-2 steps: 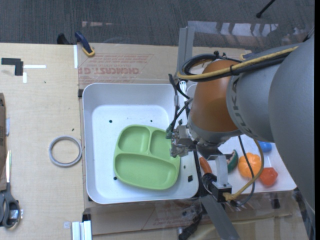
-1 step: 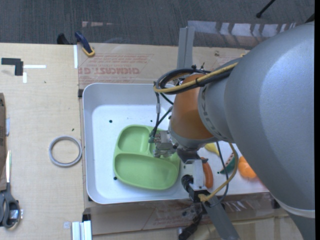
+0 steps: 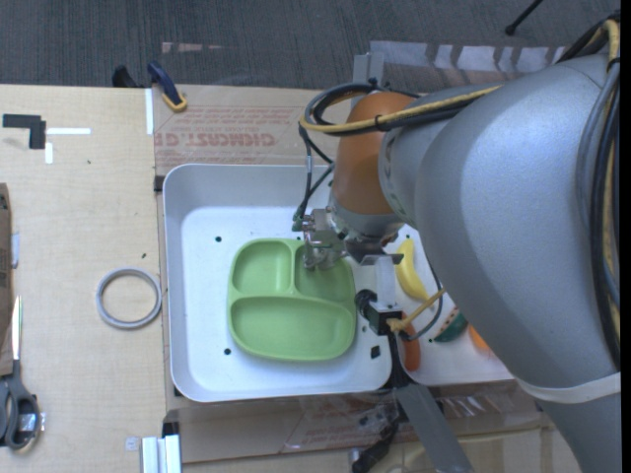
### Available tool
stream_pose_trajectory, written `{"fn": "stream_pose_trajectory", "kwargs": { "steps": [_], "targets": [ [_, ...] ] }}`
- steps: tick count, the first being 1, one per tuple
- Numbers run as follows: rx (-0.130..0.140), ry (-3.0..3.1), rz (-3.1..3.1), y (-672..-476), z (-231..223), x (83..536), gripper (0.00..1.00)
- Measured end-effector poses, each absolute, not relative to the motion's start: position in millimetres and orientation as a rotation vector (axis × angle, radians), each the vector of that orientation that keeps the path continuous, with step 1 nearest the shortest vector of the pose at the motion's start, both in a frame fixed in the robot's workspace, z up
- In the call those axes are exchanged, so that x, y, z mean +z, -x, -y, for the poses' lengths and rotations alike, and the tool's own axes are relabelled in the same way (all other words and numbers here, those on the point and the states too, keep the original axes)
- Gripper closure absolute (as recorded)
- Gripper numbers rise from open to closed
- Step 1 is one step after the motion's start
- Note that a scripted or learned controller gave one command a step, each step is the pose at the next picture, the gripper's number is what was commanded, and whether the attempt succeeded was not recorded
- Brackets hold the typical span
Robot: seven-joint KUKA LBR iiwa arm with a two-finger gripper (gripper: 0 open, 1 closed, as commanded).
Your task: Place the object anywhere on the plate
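gripper (image 3: 317, 252) over upper right compartment of green divided plate (image 3: 286, 325); finger state unclear. banana (image 3: 408, 272) (likely light, smooth toy): you'd grip it mid-body, across curve.

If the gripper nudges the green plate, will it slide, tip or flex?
The plate lies flat in the bin, so it would probably slide rather than tip. It looks like rigid moulded plastic, likely light and stiff.
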State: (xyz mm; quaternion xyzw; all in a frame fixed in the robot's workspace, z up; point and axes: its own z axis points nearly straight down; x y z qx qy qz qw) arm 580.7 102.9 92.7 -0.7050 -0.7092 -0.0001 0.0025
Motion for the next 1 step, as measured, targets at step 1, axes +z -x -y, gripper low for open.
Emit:
{"fn": "stream_pose_trajectory", "kwargs": {
  "steps": [1],
  "targets": [
    [0.006,2.223,2.218,-497.5,-86.7,190.8,1.00]
  ]
}}
